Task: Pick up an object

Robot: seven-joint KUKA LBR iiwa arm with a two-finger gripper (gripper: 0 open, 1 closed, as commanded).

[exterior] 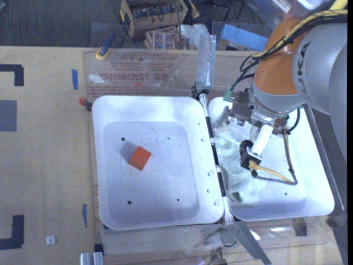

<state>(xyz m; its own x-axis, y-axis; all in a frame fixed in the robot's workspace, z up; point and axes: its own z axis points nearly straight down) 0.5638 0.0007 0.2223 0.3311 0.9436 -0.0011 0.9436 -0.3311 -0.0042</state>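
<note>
Gripper (pixel 235 112) sits low over the back-left part of the right bin (pixel 311 200), under the grey arm w/ orange band that comes in from view-right. Arm and wrist cover it from above, so can't tell if it's spread, pressed together or pinching anything. Directly below and toward the front of the gripper lies a pale crumpled sheet (pixel 234 167), cloth or thin plastic, can't tell which. It's bunched along that bin's left wall and reaches up to the gripper; contact can't be confirmed. A small dark bit (pixel 236 195) lies at the sheet's front end, too small to ID. Rest of the right bin floor, view-right of the gripper, is bare white. Across the divider, view-left of the gripper, is the left bin (pixel 110 108). An orange block (pixel 140 158) lies on its floor, well apart from the gripper, left of bin centre, turned at an angle. A grey patch (pixel 128 149) touches the block's far-left side; block or shadow, can't tell. Few dark specks on that floor. Behind the left bin, view-left and back from the gripper, a clear sheet w/ red lettering (pixel 138 73) lies on the bench (pixel 44 148). Farther back is a cardboard box (pixel 151 10). Bits of blue tape (pixel 74 79) are stuck on the bench, far view-left.
</note>
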